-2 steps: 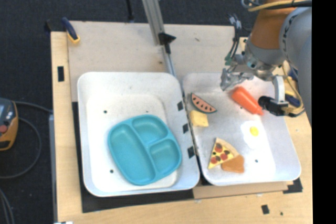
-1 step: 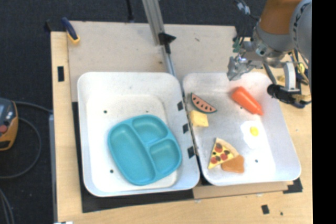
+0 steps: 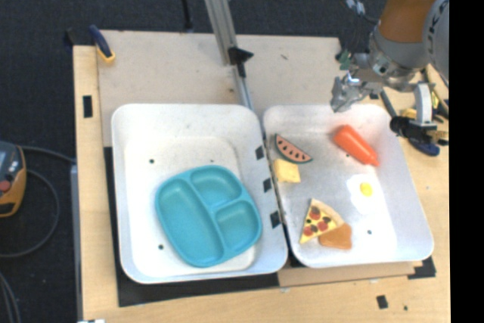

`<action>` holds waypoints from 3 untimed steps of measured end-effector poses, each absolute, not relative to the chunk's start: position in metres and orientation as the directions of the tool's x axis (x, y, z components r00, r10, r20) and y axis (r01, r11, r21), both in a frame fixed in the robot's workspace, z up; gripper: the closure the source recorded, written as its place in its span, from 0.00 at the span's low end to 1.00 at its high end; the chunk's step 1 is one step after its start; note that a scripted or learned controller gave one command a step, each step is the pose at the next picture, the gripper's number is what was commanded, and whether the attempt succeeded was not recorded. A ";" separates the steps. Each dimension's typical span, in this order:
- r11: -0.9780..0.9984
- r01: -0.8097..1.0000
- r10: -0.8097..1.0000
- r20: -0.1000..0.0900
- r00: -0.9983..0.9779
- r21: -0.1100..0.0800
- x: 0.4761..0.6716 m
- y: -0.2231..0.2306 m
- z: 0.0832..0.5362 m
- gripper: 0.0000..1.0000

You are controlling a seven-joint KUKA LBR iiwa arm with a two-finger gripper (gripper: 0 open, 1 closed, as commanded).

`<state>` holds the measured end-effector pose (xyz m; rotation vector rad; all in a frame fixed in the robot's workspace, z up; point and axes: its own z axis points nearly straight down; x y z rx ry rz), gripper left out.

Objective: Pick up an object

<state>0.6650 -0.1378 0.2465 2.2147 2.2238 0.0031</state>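
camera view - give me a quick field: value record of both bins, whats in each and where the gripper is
left bin: blue divided plate
right bin: watermelon slice, yellow cheese piece, orange carrot, fried egg, pizza slice
gripper: above the right bin's far edge, beside the carrot, nothing seen between its fingers
arm: reaches in from the right
task state: no object picked up yet

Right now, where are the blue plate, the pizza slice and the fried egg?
Blue plastic divided plate (image 3: 208,215), camera view, on its middle ridge.
Toy pizza slice (image 3: 318,221), camera view, on its topping.
White toy fried egg (image 3: 362,193), camera view, beside its yolk.
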 end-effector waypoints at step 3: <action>0.007 1.000 1.000 0.001 -0.007 0.000 0.630 0.016 0.241 1.00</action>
